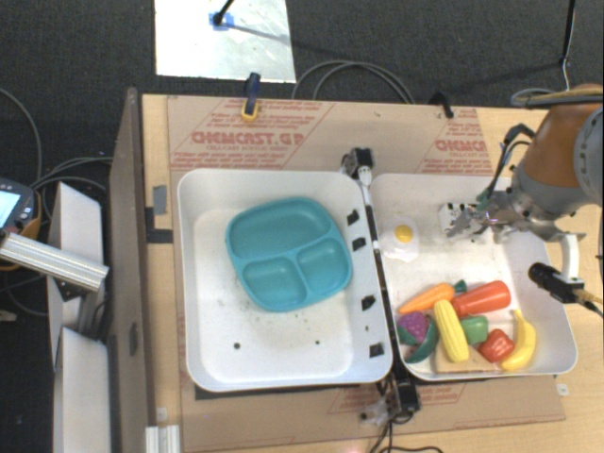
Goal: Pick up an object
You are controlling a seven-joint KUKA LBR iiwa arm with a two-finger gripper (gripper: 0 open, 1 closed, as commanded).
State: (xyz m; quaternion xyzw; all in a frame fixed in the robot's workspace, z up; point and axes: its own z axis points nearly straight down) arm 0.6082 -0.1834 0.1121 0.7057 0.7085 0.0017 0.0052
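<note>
beside smooth plastic corn [450,329], perhaps a banana [522,340]

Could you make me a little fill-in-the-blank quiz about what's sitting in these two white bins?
1. The teal divided plate lies in the ____ bin.
2. The banana lies in the right bin, at the ____ end of the toy food pile.
3. The small yellow piece lies apart from the pile, close to the ____ between the bins.
4. The gripper hangs over the ____ bin.

Missing words: left; right; divider; right
</note>
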